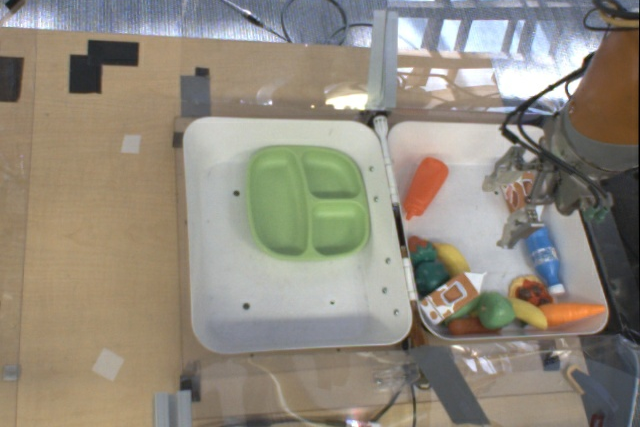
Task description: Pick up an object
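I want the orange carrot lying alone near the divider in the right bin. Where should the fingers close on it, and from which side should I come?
Grip the carrot across its middle, coming straight down from above. It lies tilted, the wider end up and right, the narrower end down toward the divider. Bare bin floor shows on both long sides, so the fingers would probably fit there. Turn the gripper to close across the narrow width, not along the length.

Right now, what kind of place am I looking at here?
Probably a robotics lab's grasping test bench: two white bins side by side on a wooden bench, toy food such as a plastic carrot, and an arm's claw over the right bin.
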Tool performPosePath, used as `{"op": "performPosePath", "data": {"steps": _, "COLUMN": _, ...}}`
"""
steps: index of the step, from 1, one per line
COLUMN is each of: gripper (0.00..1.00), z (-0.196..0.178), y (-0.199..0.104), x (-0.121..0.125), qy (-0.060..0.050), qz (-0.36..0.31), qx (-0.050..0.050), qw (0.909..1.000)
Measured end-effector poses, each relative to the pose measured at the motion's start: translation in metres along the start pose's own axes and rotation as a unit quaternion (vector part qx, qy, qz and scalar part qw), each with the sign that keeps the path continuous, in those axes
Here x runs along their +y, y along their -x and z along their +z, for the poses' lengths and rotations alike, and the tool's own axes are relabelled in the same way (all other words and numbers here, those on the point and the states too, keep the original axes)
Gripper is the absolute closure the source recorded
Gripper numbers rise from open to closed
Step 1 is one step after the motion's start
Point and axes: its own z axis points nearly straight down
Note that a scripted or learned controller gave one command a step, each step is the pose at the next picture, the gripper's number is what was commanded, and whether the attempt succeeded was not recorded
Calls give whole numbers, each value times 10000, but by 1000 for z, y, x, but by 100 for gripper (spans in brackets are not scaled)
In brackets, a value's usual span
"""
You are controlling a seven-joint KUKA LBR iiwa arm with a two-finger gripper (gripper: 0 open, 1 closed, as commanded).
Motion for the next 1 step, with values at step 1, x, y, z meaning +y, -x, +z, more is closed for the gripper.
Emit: {"op": "performPosePath", "data": {"steps": 1, "gripper": 0, "z": 107, "y": 0, "x": -45, "qy": 10, "qz": 367, "qx": 56, "qw": 9993}}
